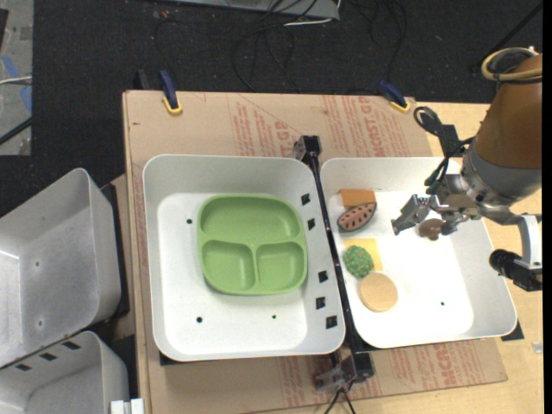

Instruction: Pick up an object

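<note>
The right bin (483,313) is the landmark here. The arm (509,136) comes in over its far right side, high up. The green plate (254,243) sits in the other bin, to its left.

The gripper (429,216) hangs over the upper middle of the right bin. I cannot tell if it is open or shut. A small brown thing (430,229) shows right at its tip, but I cannot tell if it is held.

The toy foods lie along the left side of the right bin, all to the left of the gripper. The tan cookie (378,291) is lowest. The green broccoli (358,260) is above it. The brown piece with dots (355,218) is nearest the gripper and lies slanted.
</note>
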`<move>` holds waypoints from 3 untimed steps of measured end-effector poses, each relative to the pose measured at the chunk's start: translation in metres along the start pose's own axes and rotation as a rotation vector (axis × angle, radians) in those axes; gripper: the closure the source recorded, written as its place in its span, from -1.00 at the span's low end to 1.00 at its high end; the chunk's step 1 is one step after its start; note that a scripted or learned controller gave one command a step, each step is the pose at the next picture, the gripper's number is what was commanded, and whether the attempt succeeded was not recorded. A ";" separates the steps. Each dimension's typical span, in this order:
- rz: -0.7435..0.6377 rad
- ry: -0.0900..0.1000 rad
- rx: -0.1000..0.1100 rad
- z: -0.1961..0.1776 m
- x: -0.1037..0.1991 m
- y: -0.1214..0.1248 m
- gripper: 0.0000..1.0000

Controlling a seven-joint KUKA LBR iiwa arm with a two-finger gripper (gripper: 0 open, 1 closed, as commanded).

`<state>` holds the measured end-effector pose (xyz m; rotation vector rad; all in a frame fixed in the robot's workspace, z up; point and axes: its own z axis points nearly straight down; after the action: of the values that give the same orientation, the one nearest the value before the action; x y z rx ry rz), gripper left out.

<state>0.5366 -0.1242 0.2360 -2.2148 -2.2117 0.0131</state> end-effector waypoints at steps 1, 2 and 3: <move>-0.003 -0.002 -0.013 -0.007 0.000 0.002 -1.00; 0.001 -0.002 -0.010 0.037 -0.003 0.005 -1.00; 0.001 -0.001 -0.009 0.100 0.001 0.001 -1.00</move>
<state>0.5366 -0.1226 0.1364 -2.2211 -2.2151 0.0045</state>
